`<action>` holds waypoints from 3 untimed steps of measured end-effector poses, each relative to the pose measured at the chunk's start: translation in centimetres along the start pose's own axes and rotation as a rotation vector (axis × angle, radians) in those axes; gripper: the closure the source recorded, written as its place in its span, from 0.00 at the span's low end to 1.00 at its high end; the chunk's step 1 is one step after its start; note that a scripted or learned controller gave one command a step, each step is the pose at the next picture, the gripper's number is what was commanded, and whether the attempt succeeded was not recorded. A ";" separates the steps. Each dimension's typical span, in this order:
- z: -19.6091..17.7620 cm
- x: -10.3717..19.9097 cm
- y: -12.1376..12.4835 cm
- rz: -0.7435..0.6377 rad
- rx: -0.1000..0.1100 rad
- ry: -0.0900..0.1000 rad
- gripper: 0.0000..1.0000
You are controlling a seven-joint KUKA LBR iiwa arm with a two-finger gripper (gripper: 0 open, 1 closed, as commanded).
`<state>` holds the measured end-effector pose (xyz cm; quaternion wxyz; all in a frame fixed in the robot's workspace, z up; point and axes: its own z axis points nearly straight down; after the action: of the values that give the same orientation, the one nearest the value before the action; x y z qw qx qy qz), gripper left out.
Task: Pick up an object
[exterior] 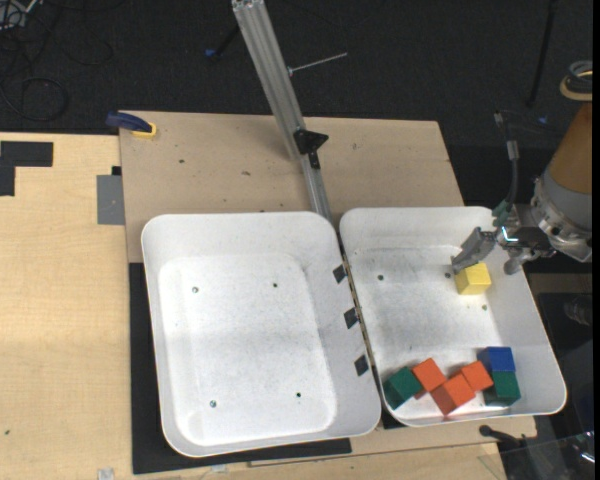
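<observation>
My gripper (487, 260) hangs over the far right part of the right bin (420, 308), reaching in from the right. Its fingers stand apart and it is open. A small yellow cube (474, 281) lies on the bin floor just below the left finger (469, 249), close to its tip; the cube is not clamped between the fingers. Several more blocks sit in the bin's near right corner: a green one (403, 385), orange ones (429, 373), a red-orange one (453, 394), a blue one (498, 359) and another green one (504, 387).
The left bin (245, 328) lies beside the right one, with black clips (348, 317) along the shared rim. A slanted aluminium bar (278, 88) rises behind the bins. Wooden bench surface lies to the left and behind.
</observation>
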<state>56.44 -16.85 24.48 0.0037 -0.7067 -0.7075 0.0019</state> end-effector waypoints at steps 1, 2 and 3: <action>-0.3 -0.1 0.1 0.002 -0.005 -0.001 0.00; 4.1 -0.1 0.0 0.002 0.000 -0.001 0.00; 8.8 0.3 0.5 0.003 0.000 0.000 0.00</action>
<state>56.85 -16.53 15.72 0.0037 -0.7079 -0.7063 0.0020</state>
